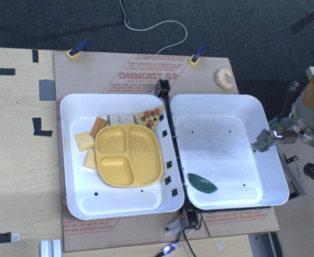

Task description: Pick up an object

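At the right bin's (263,116) right rim hang the jaws of the gripper (262,142), above the wall; whether they are spread, I cannot tell. A dark green object (201,183) lies at that bin's front; a yellow divided plate (129,155) fills the left bin (71,143).

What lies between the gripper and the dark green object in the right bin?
In the camera view, bare white bin floor lies between the gripper at the right wall and the dark green object.
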{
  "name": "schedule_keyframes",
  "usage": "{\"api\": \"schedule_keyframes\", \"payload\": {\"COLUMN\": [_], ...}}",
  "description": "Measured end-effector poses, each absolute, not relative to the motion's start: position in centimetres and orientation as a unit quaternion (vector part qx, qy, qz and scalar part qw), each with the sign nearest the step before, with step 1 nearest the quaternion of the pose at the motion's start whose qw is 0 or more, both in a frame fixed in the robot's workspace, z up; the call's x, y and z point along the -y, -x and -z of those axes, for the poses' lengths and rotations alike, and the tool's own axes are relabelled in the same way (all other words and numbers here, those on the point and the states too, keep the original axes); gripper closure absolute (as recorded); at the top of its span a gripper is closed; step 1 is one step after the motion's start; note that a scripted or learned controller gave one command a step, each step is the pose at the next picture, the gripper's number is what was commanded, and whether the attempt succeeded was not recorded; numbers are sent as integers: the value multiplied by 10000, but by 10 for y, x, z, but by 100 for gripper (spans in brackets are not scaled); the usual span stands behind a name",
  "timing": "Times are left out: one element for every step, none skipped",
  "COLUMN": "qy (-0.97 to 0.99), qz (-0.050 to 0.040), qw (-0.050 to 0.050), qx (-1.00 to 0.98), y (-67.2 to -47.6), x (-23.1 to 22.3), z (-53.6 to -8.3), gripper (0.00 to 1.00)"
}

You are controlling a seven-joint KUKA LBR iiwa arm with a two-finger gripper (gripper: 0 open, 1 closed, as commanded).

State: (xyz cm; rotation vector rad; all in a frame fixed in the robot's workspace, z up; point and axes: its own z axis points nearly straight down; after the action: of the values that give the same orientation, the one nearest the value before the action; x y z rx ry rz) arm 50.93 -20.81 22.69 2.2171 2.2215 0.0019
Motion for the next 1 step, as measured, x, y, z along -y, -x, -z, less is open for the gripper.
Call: {"api": "schedule_keyframes", "payload": {"qy": [-7049], "qz": [2], "qw": [-12], "qx": [-7093], "y": [-530], "x": [156], "z": [-215], "gripper": [100]}}
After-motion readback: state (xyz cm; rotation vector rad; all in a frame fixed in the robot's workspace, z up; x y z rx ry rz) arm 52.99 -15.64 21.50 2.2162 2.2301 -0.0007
